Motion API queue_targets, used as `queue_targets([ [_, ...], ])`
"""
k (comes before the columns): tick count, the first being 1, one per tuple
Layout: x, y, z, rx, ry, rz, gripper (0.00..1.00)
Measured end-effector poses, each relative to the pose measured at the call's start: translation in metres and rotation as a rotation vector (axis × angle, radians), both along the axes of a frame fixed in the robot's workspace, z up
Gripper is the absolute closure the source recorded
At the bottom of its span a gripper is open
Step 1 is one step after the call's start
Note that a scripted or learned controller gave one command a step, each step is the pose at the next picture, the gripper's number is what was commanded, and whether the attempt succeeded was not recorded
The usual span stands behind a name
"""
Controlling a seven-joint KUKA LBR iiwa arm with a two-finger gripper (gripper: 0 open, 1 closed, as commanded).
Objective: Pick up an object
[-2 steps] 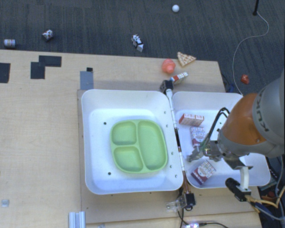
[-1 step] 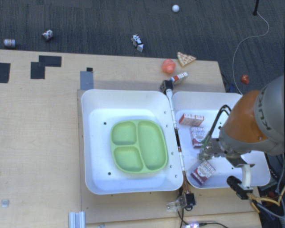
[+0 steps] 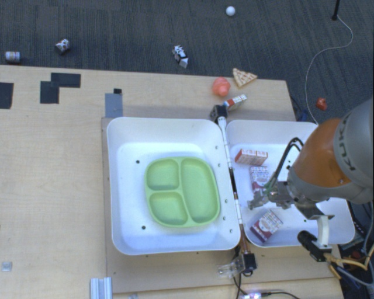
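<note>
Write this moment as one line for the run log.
arm: over right bin | gripper: above cartons | grasp: unconfirmed | green tray: left bin

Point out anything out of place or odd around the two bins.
Several small things lie outside the bins: an orange ball and a pizza-slice toy at the bench's far edge, plus a white ball and a black-and-white figure scattered on the dark floor beyond.

Green divided plate [image 3: 182, 192] lies in left bin [image 3: 125, 175].
</note>
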State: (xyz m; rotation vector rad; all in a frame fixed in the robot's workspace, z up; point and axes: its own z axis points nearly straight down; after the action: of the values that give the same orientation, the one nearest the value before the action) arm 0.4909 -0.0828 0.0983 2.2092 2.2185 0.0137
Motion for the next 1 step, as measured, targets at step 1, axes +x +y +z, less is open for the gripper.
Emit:
queue_targets([
  [1, -0.0020, -0.0009, -0.0113, 0.000, 0.005, -0.003, 0.00],
])
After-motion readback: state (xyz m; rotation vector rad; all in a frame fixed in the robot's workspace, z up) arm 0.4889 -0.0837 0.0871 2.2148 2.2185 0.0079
